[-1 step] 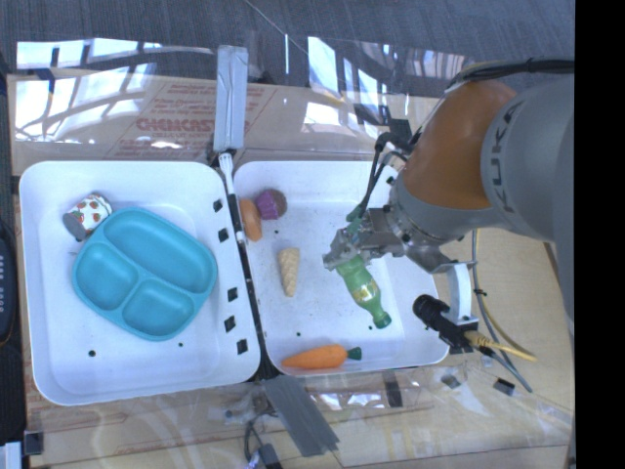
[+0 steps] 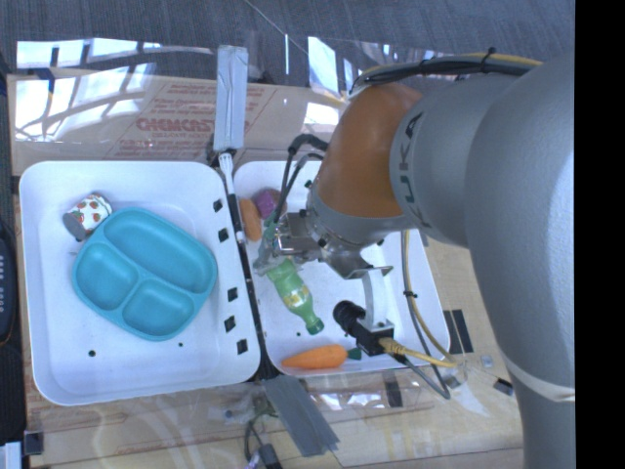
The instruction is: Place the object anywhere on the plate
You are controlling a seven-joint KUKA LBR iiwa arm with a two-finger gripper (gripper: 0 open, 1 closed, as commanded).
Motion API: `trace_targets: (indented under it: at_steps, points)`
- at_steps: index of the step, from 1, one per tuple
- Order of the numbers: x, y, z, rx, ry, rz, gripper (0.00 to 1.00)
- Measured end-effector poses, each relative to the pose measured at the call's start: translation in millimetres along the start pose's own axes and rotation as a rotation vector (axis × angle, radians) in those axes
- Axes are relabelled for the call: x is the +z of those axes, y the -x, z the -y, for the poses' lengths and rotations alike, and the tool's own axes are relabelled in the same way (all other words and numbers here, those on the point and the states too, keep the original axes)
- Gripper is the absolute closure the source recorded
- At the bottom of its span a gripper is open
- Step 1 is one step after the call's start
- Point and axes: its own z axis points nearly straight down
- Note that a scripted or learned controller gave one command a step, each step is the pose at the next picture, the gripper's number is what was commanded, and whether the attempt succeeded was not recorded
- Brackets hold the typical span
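A blue plate (image 2: 145, 274) with three compartments lies in the left bin (image 2: 59, 360). My gripper (image 2: 277, 246) hangs low over the right bin (image 2: 410, 262), near its left wall. A green bottle (image 2: 297, 299) lies just below it, with its upper end right at the gripper's tip. I cannot tell whether they touch. The big grey and orange arm hides much of the right bin behind the gripper.
An orange carrot (image 2: 314, 359) lies at the right bin's front edge. A purple item (image 2: 266, 203) and an orange item (image 2: 252, 221) sit by the divider, just behind the gripper. A small red, white and grey toy (image 2: 89, 215) rests beside the plate's far left rim.
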Motion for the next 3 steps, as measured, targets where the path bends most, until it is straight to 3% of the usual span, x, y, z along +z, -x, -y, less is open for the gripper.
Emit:
trace_targets:
  at_steps: [1, 2, 3]
  points:
    - [24, -69, -7, 0.001, -0.003, 0.001, 1.0]
    - [24, -67, -8, 0.003, -0.002, 0.002, 0.0]
    - [-194, -42, -8, 0.007, 0.013, 0.0, 0.0]
